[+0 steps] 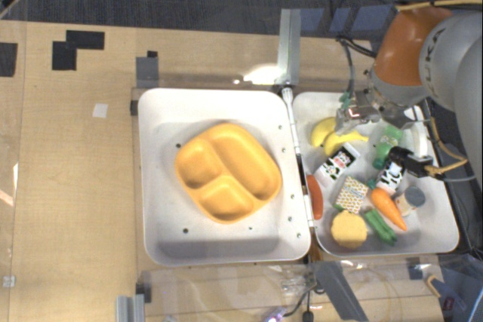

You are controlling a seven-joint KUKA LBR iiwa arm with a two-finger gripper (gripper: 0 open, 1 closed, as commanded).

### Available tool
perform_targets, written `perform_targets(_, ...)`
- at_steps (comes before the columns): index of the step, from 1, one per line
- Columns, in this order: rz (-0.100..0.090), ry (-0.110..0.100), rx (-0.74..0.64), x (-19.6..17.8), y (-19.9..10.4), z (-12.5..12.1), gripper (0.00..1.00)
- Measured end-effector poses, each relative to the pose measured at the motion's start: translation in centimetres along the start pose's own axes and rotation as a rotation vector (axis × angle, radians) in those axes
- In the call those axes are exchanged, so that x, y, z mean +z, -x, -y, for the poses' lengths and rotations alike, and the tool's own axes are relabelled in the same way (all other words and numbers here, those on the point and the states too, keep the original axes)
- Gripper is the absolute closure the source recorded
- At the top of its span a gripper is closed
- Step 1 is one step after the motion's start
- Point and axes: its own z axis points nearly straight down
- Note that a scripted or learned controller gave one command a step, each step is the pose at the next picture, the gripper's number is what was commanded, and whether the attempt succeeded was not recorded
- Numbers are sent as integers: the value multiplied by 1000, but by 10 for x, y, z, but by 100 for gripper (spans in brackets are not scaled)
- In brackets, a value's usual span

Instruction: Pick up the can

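The can (391,175), black and white with a dark top, lies tilted in the right bin (445,237), right of centre. My gripper (356,115) hangs over the far part of that bin, just above the banana (330,133). It is left of the can and farther back, apart from it. The grey arm with its orange band (404,49) comes in from the upper right. Nothing can be seen held.
The right bin also holds a black and white carton (337,162), a green object (388,139), a carrot (388,207), a checkered packet (352,194), a yellow round item (349,228) and a red item (315,197). In the left bin (162,237) lies a yellow divided plate (226,172).
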Motion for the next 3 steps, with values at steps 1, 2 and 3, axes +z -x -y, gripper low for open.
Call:
perform_targets(1,1,3,-106,-79,-36,34,100)
perform_targets(2,0,0,-290,-26,10,41,100)
perform_targets(3,1,2,-250,-106,-22,111,100)
